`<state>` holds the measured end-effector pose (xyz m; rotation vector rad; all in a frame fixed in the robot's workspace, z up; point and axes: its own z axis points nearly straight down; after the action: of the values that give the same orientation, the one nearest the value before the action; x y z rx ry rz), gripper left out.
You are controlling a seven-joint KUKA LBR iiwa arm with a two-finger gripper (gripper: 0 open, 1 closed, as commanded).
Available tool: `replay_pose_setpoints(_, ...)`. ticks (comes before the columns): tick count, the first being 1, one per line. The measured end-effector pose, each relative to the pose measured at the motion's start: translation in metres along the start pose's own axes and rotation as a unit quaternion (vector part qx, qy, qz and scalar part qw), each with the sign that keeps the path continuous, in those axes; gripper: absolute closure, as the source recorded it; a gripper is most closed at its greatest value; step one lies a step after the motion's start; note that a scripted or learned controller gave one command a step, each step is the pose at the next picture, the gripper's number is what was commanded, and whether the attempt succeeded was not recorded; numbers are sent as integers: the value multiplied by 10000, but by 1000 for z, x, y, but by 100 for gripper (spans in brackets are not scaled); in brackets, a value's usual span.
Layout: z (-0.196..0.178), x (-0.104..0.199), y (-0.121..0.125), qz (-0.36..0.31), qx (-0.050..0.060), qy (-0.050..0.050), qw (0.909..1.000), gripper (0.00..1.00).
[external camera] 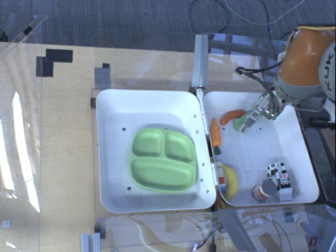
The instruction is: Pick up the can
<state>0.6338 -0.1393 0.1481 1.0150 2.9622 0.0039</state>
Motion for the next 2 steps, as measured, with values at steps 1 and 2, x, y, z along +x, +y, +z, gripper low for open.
replay_pose_setpoints(1, 62, -63, -38, -179, 54, 79, 9998, 0)
replay_pose_setpoints(2, 47, -67, -34, -177, -2, -23, 9998, 100)
